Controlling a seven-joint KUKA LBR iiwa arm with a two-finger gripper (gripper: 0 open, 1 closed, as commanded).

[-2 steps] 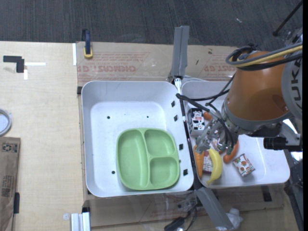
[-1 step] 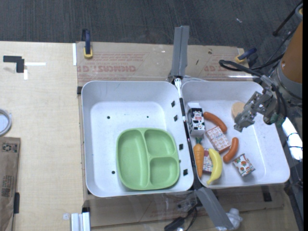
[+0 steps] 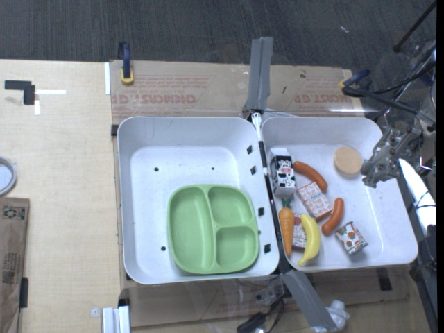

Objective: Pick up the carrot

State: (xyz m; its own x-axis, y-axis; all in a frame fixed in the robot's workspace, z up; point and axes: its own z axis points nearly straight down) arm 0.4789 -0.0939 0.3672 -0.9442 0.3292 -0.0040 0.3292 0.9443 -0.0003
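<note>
Carrot [image 3: 286,226] lies in the right bin [image 3: 388,255], tight along its left wall near the front, green top toward the back. A banana [image 3: 310,240] curves just beside it, with a small carton [image 3: 300,232] wedged between the two; a milk carton [image 3: 282,172] sits just behind the carrot's top. Crowding looks like a loose scatter, not arrangement, so a clean pinch probably must come from above, along the wall. Gripper [image 3: 377,168] hangs over the bin's right edge, near a tan round piece [image 3: 348,160], well apart from the carrot. Its spread cannot be told. Left bin [image 3: 139,186] holds a green divided plate [image 3: 213,227].
</note>
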